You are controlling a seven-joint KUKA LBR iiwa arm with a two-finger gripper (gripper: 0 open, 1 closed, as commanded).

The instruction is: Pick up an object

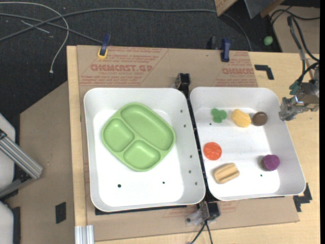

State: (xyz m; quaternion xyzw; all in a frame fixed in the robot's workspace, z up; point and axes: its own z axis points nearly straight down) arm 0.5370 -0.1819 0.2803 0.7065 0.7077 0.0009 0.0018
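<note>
The right bin [284,182] holds several small toy foods: a green leafy piece [219,115], a yellow lump [241,118], a brown ball [260,118], an orange-red disc [212,150], a tan bread roll [226,172] and a purple piece [270,162]. My gripper [294,104] hangs at the far right, just beyond that bin's upper right rim. It is closest to the brown ball, off to that ball's right, and I see nothing held in it.
In the left bin [101,187] lies a light green divided plate [138,135]. Both bins rest on a cardboard sheet [142,67] held by blue clamps [104,44]. Cables [299,34] run at the back right.
</note>
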